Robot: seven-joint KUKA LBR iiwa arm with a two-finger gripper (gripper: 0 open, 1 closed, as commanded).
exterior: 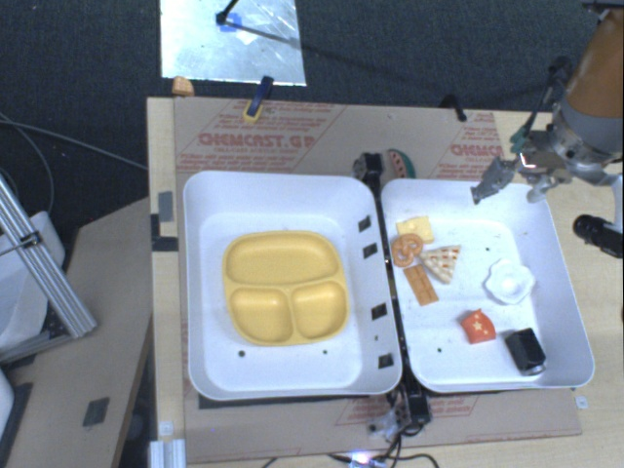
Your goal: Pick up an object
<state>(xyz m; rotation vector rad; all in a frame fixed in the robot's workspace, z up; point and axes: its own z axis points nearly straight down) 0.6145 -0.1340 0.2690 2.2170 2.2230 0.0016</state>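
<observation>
Down by the right bin's (570,291) near corner sits a black block (526,350), red cube (478,327) beside it (both untouched), while the gripper (514,181) hovers spread-fingered over the far edge, empty.

Both bins (283,188) look like smooth glossy white plastic, the yellow tray (286,286) matt plastic, the surface (322,130) printed brown cardboard.

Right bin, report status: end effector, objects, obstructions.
End effector open, above right bin back edge, holding nothing. Red piece, white lump, black block lying loose. Nothing blocking.
</observation>
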